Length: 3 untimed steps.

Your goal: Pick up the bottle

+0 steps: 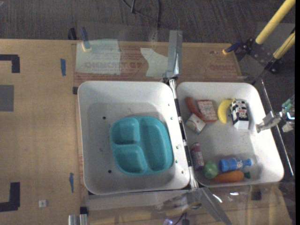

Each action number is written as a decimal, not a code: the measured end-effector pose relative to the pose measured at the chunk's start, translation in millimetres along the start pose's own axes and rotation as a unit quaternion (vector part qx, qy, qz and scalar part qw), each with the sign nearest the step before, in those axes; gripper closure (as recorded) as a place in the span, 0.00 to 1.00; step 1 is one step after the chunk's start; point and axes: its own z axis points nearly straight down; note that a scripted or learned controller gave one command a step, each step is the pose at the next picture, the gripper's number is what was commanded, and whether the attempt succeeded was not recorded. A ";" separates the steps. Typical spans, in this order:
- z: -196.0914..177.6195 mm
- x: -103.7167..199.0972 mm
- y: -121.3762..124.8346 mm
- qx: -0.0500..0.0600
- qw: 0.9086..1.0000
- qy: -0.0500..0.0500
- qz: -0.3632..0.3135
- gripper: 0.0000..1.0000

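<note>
1. Bottle (236, 163) is lying on its side near the front of the right bin (262, 102), blue with a white label, its cap pointing toward the bin's right wall.
2. At the far right edge, the jaws (269, 122) are hanging just over the right bin's right rim, well apart from the bottle; a pale metal finger is pointing in toward the bin, and I cannot tell how far the jaws are parted or whether anything is between them.
3. Nearest the jaws, a carton (239, 114) printed black and white is standing by the right wall, with a banana (224, 110) just beside it on its left.
4. Farther left, a small red packet (206, 110) is lying against a sausage (192, 106), and a small white box (195, 123) is sitting just below them.
5. Along the front, a carrot (228, 176) is lying just below the bottle, touching or nearly touching it, with a green fruit (210, 169) at its left end.
6. A dark red can (197, 154) is lying against the bin's left wall, near the green fruit.
7. In the left bin (93, 97), a teal tray (140, 144) with three compartments is resting on the floor.
8. Both bins are sitting side by side on the bench (37, 139).
</note>
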 end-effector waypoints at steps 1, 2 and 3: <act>179.9 2.6 -6.6 -0.003 1.000 0.000 -0.025 0.00; 168.8 -1.3 -6.0 -0.006 1.000 -0.003 -0.023 1.00; 168.9 -1.4 -6.2 -0.005 1.000 -0.003 -0.023 0.00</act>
